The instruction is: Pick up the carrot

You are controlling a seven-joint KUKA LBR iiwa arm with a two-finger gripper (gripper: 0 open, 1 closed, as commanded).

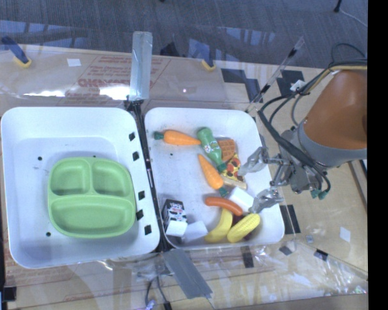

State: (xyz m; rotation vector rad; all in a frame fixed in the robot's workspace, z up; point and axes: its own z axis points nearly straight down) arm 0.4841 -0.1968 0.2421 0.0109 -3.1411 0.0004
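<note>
Two carrots (176, 137) (211, 172) lie in the right bin (181, 118), one near its far edge, one mid-bin. Spread, empty gripper (260, 181) hovers by the right edge; crowding toys could foul the grasp.

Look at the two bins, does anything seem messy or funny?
Yes, a bit. The right bin is crowded: two carrots, a green bottle, a banana and corn lie jumbled at odd angles. The green plate sits neatly by itself in the left bin.
</note>
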